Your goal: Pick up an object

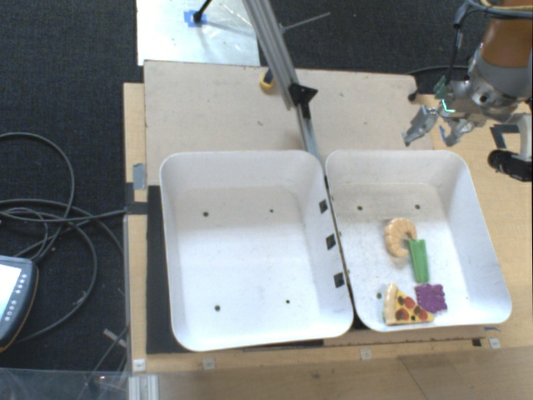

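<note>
Objects cluster in the right bin's (479, 223) near half: a tan ring-shaped piece (398, 235) touching a green stick (419, 260), a pizza slice (403, 306) beside a purple lump (430, 297). Room lies open toward the far wall. Above that rim hangs the end effector (439, 127), fingers seemingly spread, holding nothing; the arm (503, 48) is cut off at the frame's edge.

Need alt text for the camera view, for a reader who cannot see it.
The gripper hangs open above the far rim of the right bin, holding nothing. A croissant, green stick, pizza slice and purple piece lie in that bin.
</note>
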{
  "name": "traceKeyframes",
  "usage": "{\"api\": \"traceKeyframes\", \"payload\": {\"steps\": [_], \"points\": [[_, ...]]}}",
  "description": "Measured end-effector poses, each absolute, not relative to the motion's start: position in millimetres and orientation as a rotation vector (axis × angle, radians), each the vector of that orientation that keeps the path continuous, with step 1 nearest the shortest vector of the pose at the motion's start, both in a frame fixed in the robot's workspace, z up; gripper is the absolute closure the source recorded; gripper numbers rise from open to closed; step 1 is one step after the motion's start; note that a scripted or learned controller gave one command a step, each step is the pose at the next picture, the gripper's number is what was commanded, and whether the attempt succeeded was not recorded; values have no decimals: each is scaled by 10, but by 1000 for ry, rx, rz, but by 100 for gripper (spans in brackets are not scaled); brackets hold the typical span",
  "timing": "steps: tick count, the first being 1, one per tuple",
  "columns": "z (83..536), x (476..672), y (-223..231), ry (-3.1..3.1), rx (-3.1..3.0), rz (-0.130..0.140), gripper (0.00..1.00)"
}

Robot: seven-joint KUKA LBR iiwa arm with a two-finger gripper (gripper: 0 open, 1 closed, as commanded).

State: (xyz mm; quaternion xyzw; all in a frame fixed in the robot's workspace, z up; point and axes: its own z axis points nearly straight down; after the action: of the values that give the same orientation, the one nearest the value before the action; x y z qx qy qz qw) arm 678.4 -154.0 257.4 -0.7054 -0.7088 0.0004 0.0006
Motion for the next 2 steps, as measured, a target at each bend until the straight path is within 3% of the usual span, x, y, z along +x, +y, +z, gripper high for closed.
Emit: {"api": "traceKeyframes", "payload": {"steps": [1, 2], "points": [[2600, 6791, -1540, -2231, -2216, -1, 0], [2178, 6796, -1585, -2224, -2219, 2, 0]]}}
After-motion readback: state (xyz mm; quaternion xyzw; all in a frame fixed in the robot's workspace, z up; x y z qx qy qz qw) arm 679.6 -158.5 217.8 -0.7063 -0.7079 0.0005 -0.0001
